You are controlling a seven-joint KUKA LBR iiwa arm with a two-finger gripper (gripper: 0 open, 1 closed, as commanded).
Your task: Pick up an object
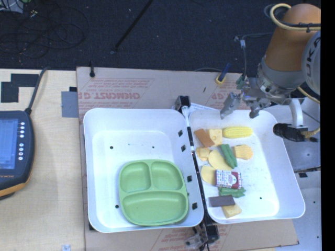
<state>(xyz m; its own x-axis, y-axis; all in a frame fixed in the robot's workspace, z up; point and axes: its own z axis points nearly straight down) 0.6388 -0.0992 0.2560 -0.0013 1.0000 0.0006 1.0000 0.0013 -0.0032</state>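
My gripper (242, 110) hangs above the far edge of the right bin (285, 192), its two fingers spread open with nothing between them. Below it in that bin lies a pile of toy food: a yellow corn cob (237, 132), an orange wedge (203, 137), a green bean pod (229, 155), yellow round pieces (215, 157), a red-and-white carton (227, 179), a grey block (222, 201) and a yellow cheese piece (231, 210). The corn cob is the nearest piece to the fingers.
The left bin (99, 140) holds a green divided plate (153, 191). A handheld pendant (13, 150) lies at the far left of the bench. A black fitting (289, 132) sticks out by the right bin's right rim.
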